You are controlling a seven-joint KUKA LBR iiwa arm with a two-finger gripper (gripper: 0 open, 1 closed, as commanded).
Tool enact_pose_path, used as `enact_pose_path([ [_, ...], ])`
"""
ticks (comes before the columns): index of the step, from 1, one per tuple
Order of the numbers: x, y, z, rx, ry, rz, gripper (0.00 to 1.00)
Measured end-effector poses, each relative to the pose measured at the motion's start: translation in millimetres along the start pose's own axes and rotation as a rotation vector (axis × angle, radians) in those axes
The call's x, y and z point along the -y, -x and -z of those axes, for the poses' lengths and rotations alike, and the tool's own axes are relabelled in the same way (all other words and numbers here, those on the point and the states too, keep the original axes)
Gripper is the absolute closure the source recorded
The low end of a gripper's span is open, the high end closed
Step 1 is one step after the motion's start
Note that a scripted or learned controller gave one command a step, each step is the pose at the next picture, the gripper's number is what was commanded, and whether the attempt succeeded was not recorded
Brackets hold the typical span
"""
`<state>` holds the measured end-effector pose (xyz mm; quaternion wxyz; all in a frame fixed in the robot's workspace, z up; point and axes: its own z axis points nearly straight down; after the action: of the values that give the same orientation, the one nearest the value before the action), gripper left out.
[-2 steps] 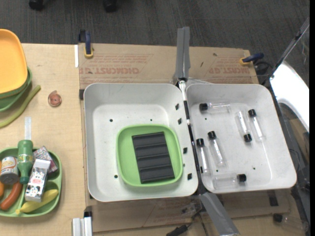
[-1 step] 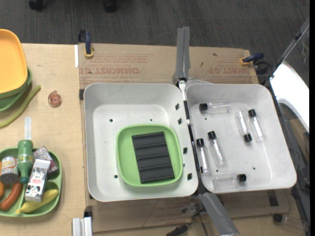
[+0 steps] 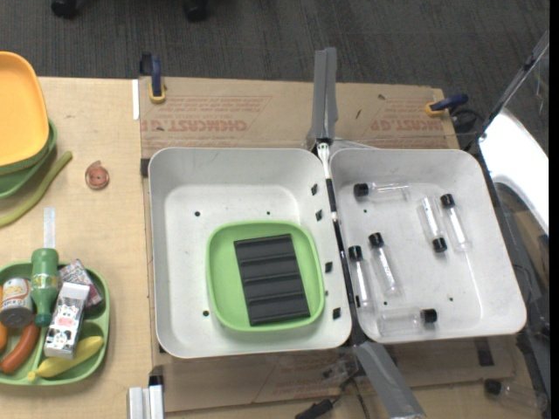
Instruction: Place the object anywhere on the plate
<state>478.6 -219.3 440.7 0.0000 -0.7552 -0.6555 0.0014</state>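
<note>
**Right bin** [image 3: 489,201]: white and shallow, right half of the cardboard.
- Six clear vials with black caps lie flat on its floor.
- Far vial [image 3: 381,190]: lies left to right at the far-left corner, cap to the left.
- Right pair [image 3: 441,221]: two vials side by side, running far to near, just apart from each other; one cap is at the far end, the other at the near end.
- Middle vial [image 3: 382,262]: left of centre, cap at the far end.
- Wall vial [image 3: 356,276]: against the bin's left wall, cap at the far end.
- Near vial [image 3: 403,320]: along the near wall, cap to the right.

**Left bin** [image 3: 175,234]: white, touching the right bin along one side.
- Plate [image 3: 220,273]: green and squarish, right of centre toward the near wall.
- Block [image 3: 272,278]: black and ribbed, lying flat in the middle of the plate with green rim showing on every side.

**Post** [image 3: 325,94]: grey, rising at the far end of the seam between the bins.

**Cardboard** [image 3: 227,116]: brown sheet under both bins, printed lettering on the far strip.
- Clamps: one at the far-left corner [image 3: 154,81], one at the far-right corner [image 3: 445,105].

**Surface** [image 3: 96,234]: pale wood, left of the cardboard.
- Dishes [image 3: 17,116]: a yellow one stacked on green ones, far left.
- Pink piece [image 3: 98,175]: small and round, near the left bin.
- Tray [image 3: 92,356]: green, near-left, holding toy food, among it a green bottle [image 3: 44,278], a can, small cartons, a sausage and a banana.
</note>
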Motion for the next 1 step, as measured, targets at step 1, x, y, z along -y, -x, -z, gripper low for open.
enact_pose_path([
  [1, 0.1, -1.2, -0.2, 0.000, -0.001, 0.016, 0.00],
])
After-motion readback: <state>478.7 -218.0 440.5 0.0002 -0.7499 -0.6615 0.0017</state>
